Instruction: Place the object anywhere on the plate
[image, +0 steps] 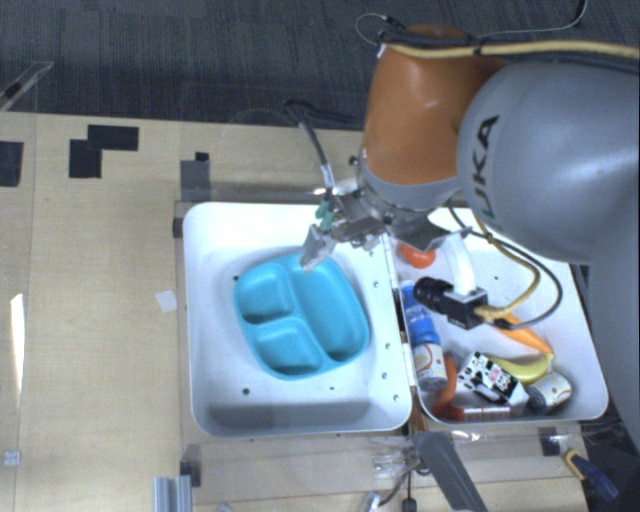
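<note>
A blue plate (300, 320) with three compartments lies tilted in the left bin (205, 330). The tool (318, 243) hangs over the plate's upper edge; nothing shows between its tips, and I cannot tell how it is set. The right bin (580, 370) holds a jumble (a blue bottle (420, 330), an orange piece (525, 338), a patterned item (490, 375)), partly hidden under the arm (500, 110). Which one is the task's object is unclear.

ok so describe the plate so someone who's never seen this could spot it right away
Two shallow white bins sit side by side; look in the left bin. The plate is the bright blue tray with three compartments, lying on the bin floor just below the gripper. The right bin holds a jumble of small items.
</note>
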